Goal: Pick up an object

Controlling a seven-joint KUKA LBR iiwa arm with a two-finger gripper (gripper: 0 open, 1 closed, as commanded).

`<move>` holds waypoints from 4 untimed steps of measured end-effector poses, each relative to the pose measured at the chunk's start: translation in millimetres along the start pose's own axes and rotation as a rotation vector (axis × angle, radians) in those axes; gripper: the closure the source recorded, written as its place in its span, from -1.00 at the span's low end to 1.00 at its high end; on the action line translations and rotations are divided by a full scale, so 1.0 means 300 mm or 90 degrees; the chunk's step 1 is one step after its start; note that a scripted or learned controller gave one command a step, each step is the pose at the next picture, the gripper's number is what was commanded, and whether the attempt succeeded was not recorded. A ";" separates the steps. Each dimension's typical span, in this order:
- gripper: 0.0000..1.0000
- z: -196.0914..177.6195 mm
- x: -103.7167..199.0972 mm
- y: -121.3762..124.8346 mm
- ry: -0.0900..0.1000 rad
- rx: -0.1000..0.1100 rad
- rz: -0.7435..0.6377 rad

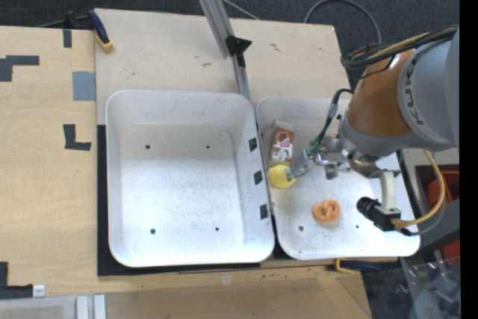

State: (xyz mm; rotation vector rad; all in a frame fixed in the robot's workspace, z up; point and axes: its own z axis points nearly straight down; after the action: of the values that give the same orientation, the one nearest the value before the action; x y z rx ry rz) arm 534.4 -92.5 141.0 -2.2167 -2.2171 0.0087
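Right bin: 3 objects

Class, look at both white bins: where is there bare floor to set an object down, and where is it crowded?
The left bin has bare floor from wall to wall. In the right bin, bare patches lie along the near edge below the orange pretzel toy and in the far corner. It is crowded by the divider, where the brown packet, yellow ball and end effector cluster.

- The arm reaches in from the right, its orange band above the wrist.
- The gripper points left, low on the near side.
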 end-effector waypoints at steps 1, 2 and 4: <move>1.00 -0.042 0.003 0.004 0.000 -0.003 -0.001; 1.00 -0.228 0.027 0.031 -0.001 -0.008 -0.001; 1.00 -0.528 0.050 0.060 -0.001 -0.006 -0.001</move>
State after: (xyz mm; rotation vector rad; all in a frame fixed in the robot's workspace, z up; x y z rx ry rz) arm 553.8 -77.5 299.2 -2.2209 -2.2241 -0.0008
